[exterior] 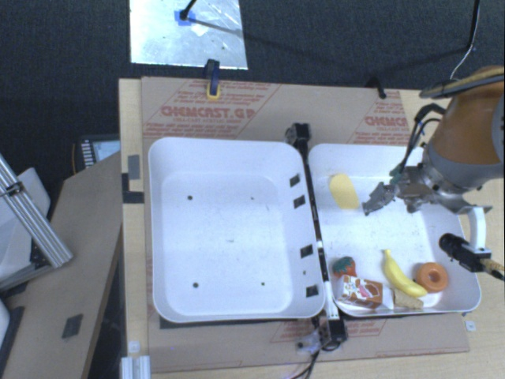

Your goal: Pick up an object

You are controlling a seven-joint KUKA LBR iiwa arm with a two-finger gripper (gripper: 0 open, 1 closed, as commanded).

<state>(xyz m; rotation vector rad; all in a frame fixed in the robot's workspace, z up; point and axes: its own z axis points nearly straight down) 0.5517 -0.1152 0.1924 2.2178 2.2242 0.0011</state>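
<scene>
Grey metal, our pincer (377, 199) hangs low over the right bin (450, 310), just beside the pale yellow object (343, 191), likely lining up on it; we cannot tell how it is set. That smooth, rounded lump lies alone near the divider, an easy target. Farther off, crowded at the near wall, we see a banana (398, 275), an orange ring (432, 277) and a printed packet (362, 290).

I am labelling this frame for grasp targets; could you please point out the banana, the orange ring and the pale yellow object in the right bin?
banana (397, 272): camera view, middle of its curved body.
orange ring (432, 277): camera view, on its orange band.
pale yellow object (344, 191): camera view, centre of its top.
</scene>
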